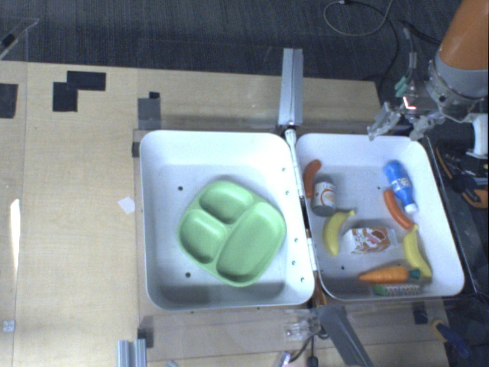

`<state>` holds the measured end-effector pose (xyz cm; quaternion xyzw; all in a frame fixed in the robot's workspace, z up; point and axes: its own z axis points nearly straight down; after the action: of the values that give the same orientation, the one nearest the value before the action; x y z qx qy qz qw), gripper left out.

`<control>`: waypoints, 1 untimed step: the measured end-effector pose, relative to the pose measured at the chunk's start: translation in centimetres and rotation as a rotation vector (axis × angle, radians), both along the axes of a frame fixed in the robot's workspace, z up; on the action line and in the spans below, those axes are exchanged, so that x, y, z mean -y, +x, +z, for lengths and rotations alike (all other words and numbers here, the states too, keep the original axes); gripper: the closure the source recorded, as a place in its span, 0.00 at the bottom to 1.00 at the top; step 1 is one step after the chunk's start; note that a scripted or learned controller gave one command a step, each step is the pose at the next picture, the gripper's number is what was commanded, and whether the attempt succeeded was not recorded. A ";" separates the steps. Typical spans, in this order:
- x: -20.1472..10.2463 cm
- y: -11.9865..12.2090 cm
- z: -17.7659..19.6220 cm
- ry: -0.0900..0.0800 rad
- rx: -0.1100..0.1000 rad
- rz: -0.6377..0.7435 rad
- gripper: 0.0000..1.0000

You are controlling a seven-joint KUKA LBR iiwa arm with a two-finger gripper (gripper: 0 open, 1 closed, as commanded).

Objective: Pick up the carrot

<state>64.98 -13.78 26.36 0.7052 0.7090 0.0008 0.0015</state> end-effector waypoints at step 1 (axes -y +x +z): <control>-3.3 -3.2 -15.6 0.001 0.003 0.022 0.00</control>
<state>61.74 -10.44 10.76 0.6972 0.7168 0.0022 0.0024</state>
